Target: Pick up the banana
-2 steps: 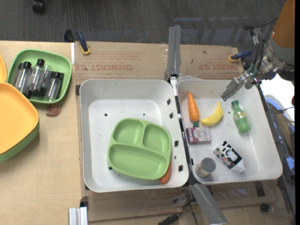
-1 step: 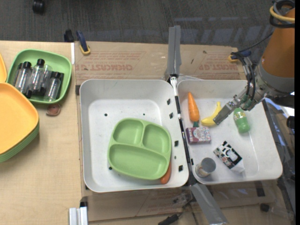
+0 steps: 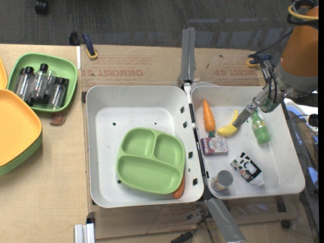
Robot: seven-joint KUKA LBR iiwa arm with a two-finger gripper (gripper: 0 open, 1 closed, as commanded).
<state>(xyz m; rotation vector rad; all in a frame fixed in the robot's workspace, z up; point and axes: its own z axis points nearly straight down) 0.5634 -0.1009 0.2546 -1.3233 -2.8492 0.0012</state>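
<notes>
We see the banana (image 3: 229,127) in the right bin (image 3: 283,184), lying in the far half toward that bin's left wall, just right of the carrot (image 3: 208,116). The end effector (image 3: 246,115) reaches in from the right and sits low over the bin's far half, its dark tip touching or just over the banana's upper right end; we cannot tell how far it is open, nor whether it has hold of anything. A green bottle (image 3: 260,130) lies just right of the tip, under the wrist. Near the banana's near side sits a small pink box (image 3: 214,146), and further toward the bin's near edge we see a black-and-white packet (image 3: 246,168) and a grey cup (image 3: 222,179) in the near left corner. The left bin (image 3: 101,105) carries a green divided plate (image 3: 151,160) near its near right corner, with an orange thing (image 3: 178,191) peeking from under the plate's near edge. On the worktop's left edge are stacked orange plates (image 3: 17,133) and a green tray (image 3: 61,70) holding small bottles (image 3: 40,85).
</notes>
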